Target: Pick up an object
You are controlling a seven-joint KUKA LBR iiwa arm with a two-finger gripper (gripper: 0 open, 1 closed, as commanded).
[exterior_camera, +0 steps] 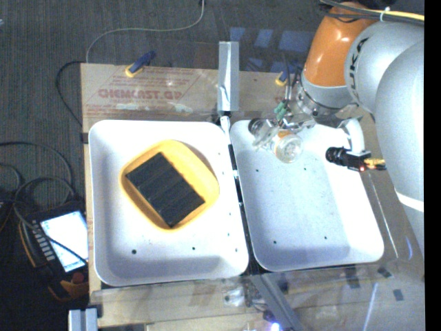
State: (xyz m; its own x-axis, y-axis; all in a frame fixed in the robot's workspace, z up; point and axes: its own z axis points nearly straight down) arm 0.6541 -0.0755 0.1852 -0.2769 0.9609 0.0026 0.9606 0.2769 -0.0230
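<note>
With the arm (pixel 386 81) over the right bin (pixel 313 219), its gripper (pixel 286 126) at the bin's eleven o'clock corner, jaws unreadable, should perhaps cross toward nine o'clock and descend squarely over the yellow sponge (pixel 169 183).

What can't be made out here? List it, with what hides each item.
- Gripper, camera view: the fingers sit under the wrist hardware and blur into glare, so open or shut is unclear.
- Clear object in the right bin: transparent and small, identity and contact with the gripper uncertain.
- Dark ridged object in the yellow dish: identity unclear.
</note>
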